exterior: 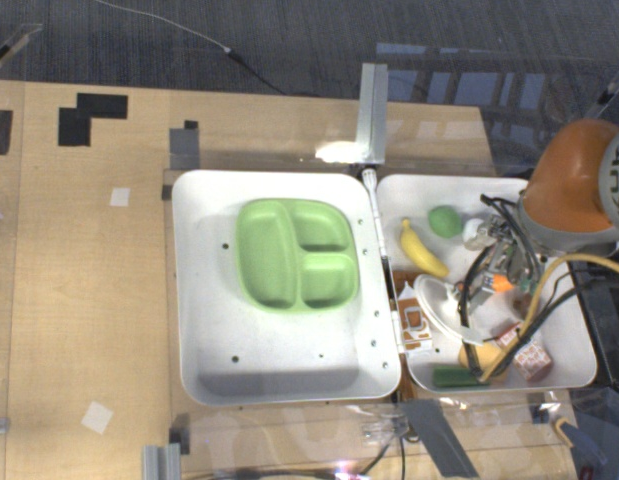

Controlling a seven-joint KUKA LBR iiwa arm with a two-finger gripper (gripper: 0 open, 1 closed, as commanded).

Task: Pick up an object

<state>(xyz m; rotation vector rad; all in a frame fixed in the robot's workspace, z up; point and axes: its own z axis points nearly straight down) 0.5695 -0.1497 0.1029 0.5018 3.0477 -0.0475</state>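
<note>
Camera view, two white bins (204,268), one green tray (295,254), one banana (421,252), tool (486,290) state unclear.

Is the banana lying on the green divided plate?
No, the banana lies in the right bin, while the green divided plate sits in the left bin.

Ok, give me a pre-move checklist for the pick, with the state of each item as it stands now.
1. Gripper over the right bin: ok, the arm reaches down among the objects there.
2. Object between the gripper's fingers: cannot tell, cables and the wrist hide them.
3. Targets available: ok, a banana and a green ball lie in the open in the right bin.
4. Clutter near the gripper: not ok, a white bowl and small items crowd it.
5. Left bin: ok, the green divided tray sits flat in it, apart from the arm.
</note>
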